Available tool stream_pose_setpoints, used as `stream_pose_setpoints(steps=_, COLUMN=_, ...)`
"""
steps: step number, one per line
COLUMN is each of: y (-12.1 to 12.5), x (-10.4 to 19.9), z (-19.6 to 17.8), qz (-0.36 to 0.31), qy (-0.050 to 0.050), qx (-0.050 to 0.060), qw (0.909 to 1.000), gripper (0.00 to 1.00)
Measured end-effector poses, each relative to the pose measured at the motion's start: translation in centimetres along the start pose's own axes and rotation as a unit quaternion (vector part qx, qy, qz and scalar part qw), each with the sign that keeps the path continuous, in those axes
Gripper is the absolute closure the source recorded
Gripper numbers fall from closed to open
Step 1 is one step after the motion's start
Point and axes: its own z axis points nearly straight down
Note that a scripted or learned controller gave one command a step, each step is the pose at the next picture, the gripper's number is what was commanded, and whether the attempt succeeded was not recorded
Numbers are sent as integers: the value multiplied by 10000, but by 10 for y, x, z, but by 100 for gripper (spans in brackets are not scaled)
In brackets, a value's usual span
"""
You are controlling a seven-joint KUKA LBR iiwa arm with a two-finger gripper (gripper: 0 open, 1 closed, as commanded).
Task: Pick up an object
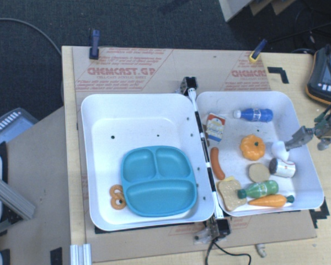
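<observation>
Although the jaws [299, 139] reach in at the right edge of the frame, level with the middle of the right bin [284, 106], how wide they stand cannot be told at this size, and nothing shows between them. They sit over the bin's right rim, near a small white object [278, 148] (its kind is hard to make out) and a white-and-dark cylinder [282, 168] lying just below it.

Further left in that bin are an orange toy pumpkin [252, 147], a round tan piece [259, 173], a green bottle [260, 189] on its side, an orange carrot [269, 201] beside it, a slice of toast [230, 192], a sausage [217, 163] and a small carton [214, 127]. A blue water bottle [254, 115] lies toward the upper rim.

In the left bin [99, 115] rest a blue divided plate [159, 180] and a pretzel [118, 196] touching its lower left edge. Both bins stand on the counter [127, 70].

By my reading this is the approach step: no object is chosen or lifted yet. Next, the jaws need to come down over one piece, likeliest the nearby white ones, centred and clear of neighbours.
</observation>
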Motion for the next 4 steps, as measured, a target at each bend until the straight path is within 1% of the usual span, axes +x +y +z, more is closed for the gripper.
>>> stream_pose_setpoints(steps=1, y=46, x=28, z=120, qz=-6, qy=9, qx=14, qw=10000, gripper=0)
stream_pose_setpoints(steps=2, y=70, x=58, z=166, qz=-5, qy=10, qx=12, qw=10000, gripper=0)
stream_pose_setpoints(steps=3, y=71, x=58, z=156, qz=-5, qy=5, qx=3, qw=10000, gripper=100)
stream_pose_setpoints(steps=4, y=134, x=113, z=166, qz=-5, qy=1, qx=-2, qw=10000, gripper=100)
